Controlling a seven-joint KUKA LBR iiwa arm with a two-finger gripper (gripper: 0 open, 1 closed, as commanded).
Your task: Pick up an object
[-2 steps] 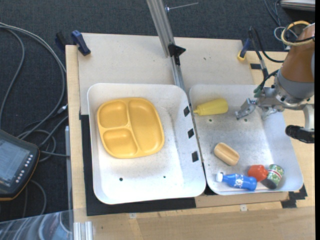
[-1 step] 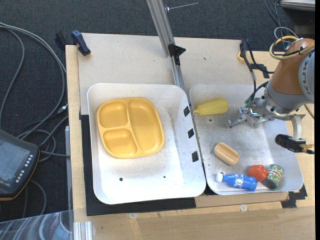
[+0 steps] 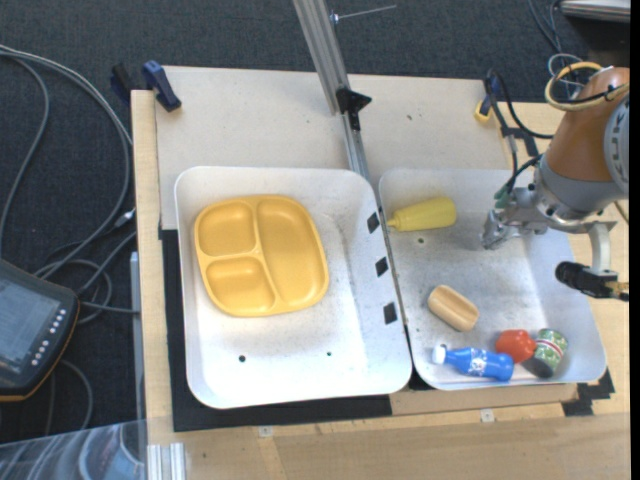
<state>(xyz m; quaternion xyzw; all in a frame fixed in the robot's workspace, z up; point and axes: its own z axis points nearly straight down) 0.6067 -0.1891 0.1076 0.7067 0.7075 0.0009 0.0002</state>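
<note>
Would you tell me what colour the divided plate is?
Yellow; the plate shows best in the camera view.

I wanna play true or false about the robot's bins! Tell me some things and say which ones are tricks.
1. The yellow divided plate lies in the left bin. True.
2. The yellow mustard bottle is in the left bin. False: it lies in the right bin.
3. The gripper is over the right bin. True.
4. The blue bottle stands upright. False: it lies on its side.
5. The bread roll sits on the plate. False: it rests on the right bin's floor.
</note>
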